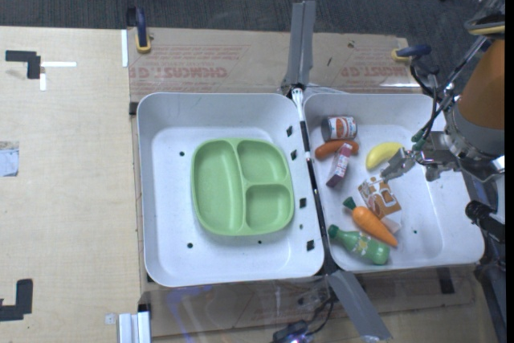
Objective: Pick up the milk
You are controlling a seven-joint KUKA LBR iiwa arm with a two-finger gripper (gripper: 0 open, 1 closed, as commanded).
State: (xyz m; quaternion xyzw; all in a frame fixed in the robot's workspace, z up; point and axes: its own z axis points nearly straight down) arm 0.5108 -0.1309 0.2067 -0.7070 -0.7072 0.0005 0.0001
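You cannot tell from the overhead view whether the gripper has its fingers spread or closed, because its tip is small and blurred where it hangs just right of the banana. The arm is cut off by the right edge, so you see little more than its orange band and part of the wrist. The print on the milk carton and the label on the can are too small for you to read, and the carrot overlaps the carton's near end.
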